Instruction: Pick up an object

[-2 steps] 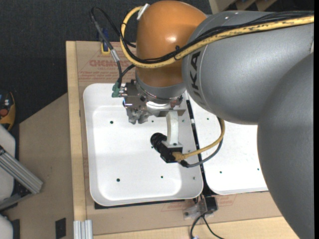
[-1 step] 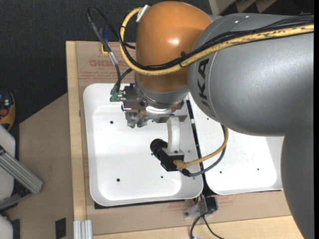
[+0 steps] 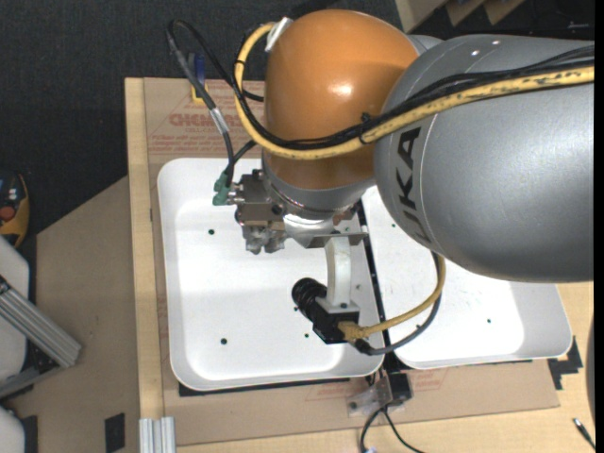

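My arm's orange band [image 3: 330,83] and big grey wrist hang over the back half of the left bin [image 3: 203,281]. Below the band, the gripper's grey metal body [image 3: 260,217] points down at the bin floor, left of centre. A white bracket [image 3: 339,272] and a black camera unit [image 3: 319,317] hang off the wrist, over the bin's right side. The bare floor I can see is white with a few small black dots. The arm hides the floor under the gripper and whatever may lie there.
The right bin [image 3: 491,333] lies mostly under the grey arm link, with its front edge showing. Both bins sit on a brown cardboard sheet [image 3: 151,140]. A yellow cable [image 3: 415,314] loops off the wrist over the divide between the bins. Metal framing stands at the far left.
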`<action>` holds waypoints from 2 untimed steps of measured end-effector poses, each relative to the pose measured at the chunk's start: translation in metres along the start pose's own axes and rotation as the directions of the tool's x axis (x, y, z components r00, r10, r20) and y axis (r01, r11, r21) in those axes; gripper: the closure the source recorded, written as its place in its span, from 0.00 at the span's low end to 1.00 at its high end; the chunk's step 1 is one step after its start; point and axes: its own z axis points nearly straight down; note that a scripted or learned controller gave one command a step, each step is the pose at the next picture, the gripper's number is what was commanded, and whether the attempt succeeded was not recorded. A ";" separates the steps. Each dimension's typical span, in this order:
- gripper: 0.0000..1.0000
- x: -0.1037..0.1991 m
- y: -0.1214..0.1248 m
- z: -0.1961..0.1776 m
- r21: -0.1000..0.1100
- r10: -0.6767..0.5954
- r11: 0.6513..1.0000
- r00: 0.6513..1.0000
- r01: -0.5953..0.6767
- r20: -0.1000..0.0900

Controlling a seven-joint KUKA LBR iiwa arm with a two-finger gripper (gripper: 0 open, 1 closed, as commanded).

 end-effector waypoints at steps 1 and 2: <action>1.00 0.000 -0.003 -0.013 -0.003 0.000 1.000 1.000 0.000 0.000; 1.00 -0.063 -0.002 -0.035 -0.005 0.008 1.000 1.000 -0.008 0.001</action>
